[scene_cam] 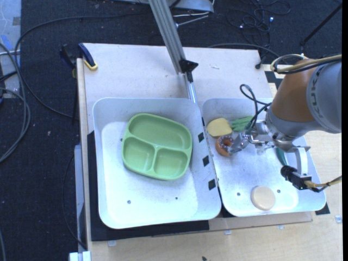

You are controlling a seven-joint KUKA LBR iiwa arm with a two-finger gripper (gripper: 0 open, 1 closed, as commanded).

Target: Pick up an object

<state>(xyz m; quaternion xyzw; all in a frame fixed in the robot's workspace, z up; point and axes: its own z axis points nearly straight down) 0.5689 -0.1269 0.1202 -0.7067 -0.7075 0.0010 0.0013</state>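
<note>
The metal two-finger gripper (235, 144) closes around a small round orange-brown object (224, 145) in the right-hand white bin (239, 197), beside a yellow piece (219, 126); grasp apparently made, lift not yet done.

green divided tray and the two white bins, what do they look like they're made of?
Green tray: likely molded plastic, matte to satin; uniform pale green, rounded compartment walls, soft highlights.
Left bin and right bin: probably thin formed plastic, possibly coated sheet metal; smooth white, slightly glossy, rounded raised rims, small dark dots in the floors. The picture can't settle which.
</note>
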